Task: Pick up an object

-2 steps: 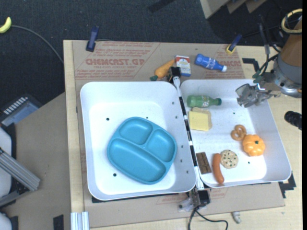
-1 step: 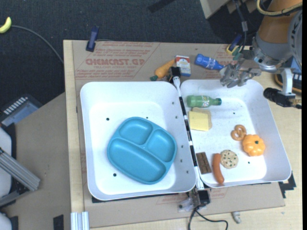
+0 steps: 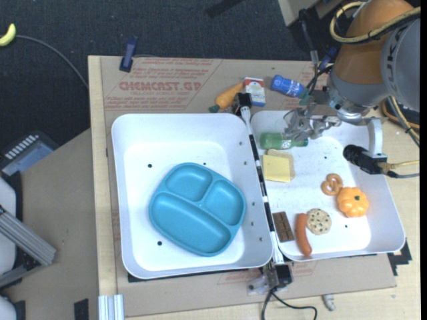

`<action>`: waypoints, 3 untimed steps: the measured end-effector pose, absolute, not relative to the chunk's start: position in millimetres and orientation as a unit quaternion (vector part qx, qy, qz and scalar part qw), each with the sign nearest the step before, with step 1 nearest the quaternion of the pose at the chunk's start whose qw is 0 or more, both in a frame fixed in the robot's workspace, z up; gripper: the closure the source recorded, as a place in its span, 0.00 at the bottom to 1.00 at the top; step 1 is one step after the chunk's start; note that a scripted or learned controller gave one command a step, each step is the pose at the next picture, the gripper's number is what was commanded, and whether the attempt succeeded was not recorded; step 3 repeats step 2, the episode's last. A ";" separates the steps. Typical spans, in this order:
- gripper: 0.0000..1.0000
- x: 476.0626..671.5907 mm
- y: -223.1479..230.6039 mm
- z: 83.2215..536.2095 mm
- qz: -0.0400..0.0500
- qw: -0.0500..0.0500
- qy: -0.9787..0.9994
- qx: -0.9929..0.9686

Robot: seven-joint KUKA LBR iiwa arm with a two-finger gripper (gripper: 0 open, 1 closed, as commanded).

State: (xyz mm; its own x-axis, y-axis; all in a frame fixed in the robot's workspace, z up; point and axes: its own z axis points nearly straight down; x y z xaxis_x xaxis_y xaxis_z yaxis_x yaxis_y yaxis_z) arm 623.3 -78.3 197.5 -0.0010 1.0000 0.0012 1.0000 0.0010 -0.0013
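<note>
Nearby, cheese slice (image 3: 278, 167) sits just below tool (image 3: 298, 133) and green object (image 3: 271, 141).

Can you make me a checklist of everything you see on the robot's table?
Surface: cardboard-covered bench bearing two white bins.
Job's things: right bin holds green object, yellow cheese slice, pretzel, orange pumpkin, cookie, sausage, brown bar.
Clutter: blue divided plate in left bin; small toys behind bins.
Grippers: gripper above green object.
Cables: yellow loops on arm.
Surroundings: dark floor.
</note>
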 end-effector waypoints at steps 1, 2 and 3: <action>1.00 587.6 -101.1 199.6 0.001 0.000 -0.707 -0.708; 1.00 593.5 -45.5 220.3 -0.001 -0.001 -0.708 -0.706; 1.00 593.5 -45.5 220.3 -0.001 -0.001 -0.708 -0.706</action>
